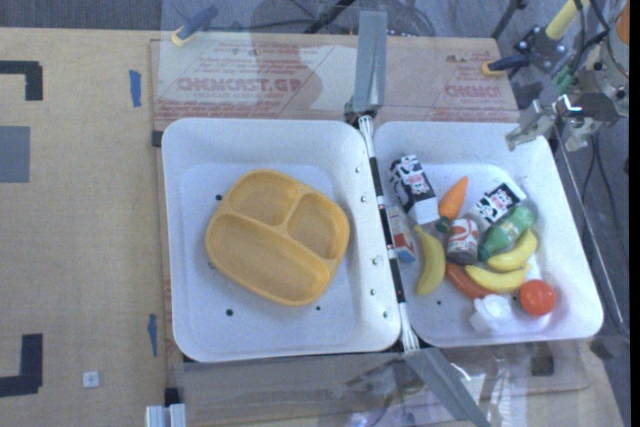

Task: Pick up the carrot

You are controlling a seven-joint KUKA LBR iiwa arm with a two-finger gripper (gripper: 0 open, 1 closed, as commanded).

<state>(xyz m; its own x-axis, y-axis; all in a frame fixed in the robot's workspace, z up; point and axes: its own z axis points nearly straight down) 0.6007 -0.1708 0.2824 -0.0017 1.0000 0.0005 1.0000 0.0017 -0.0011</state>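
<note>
Carrot (454,197): small, orange, tapered, tip up and broad end down toward a round printed container (462,237), lying in the right bin (577,245) between two cow-patterned cartons (411,180) and above two bananas (430,260). Judged a light, rigid, smooth plastic toy, liable to slip or roll; best taken across the thicker middle of its body, where a little room shows on either side. End effector (560,110): at the right bin's far right corner, well apart from the carrot, holding nothing that can be seen; whether released or clenched cannot be told.
</note>
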